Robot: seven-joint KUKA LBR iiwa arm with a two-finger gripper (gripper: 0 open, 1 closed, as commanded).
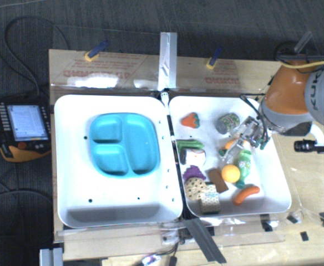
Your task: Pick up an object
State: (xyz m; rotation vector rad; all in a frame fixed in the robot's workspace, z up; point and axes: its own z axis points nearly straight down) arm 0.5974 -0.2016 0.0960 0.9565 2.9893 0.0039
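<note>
Tool (249,133) sits low in the right bin (284,195) over the green bottle (244,163); can't tell its state. I'd center it first.

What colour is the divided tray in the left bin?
The divided tray is light blue, seen plainly in the camera view.

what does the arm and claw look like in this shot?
The arm is bulky and rounded: a broad orange band over a grey wrist housing, with partial dark lettering on the grey shell at the right. Thin dark cables loop beside it. The claw is a small metallic assembly with greenish bits, too cluttered to make out in detail.
</note>
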